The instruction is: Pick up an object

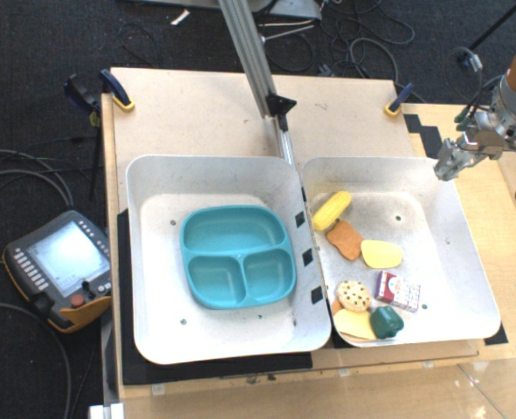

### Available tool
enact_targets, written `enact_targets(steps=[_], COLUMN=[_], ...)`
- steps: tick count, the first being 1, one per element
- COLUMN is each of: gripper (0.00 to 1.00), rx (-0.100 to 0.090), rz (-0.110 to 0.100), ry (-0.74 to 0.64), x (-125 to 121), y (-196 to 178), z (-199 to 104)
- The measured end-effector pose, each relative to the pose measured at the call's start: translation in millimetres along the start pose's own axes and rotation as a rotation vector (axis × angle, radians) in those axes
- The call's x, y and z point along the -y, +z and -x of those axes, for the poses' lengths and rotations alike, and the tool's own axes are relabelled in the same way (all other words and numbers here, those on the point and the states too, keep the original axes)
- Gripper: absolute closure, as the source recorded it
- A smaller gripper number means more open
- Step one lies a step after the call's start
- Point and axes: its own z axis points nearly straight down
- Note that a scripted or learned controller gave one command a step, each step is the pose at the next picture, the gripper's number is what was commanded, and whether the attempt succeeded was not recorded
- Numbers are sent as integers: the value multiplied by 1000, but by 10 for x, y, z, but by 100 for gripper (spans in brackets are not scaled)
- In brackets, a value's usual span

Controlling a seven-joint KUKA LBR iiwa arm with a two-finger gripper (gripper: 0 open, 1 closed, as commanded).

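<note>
Toys (367,273) lie well below-left of the gripper (447,166).

One fixed camera looks down (at a slant) on both bins (153,234) from above the bench (196,112).

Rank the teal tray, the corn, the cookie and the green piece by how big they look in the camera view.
1. Teal tray, far the largest.
2. Corn.
3. Cookie and green piece: they look about alike, so I won't rank them.
</note>
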Motion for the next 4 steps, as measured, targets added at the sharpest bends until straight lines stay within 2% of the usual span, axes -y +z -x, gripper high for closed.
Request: enact_targets(steps=[1, 2, 3, 4], gripper=[100, 100, 100, 100], rx=[-5, -5, -5, -5], rz=[-8, -8, -9, -11], ry=[-5, -5, -6, -5], x=[-77, 18, -35, 7], y=[80, 54, 104, 283], z=[-569, -1066, -1662, -2187])
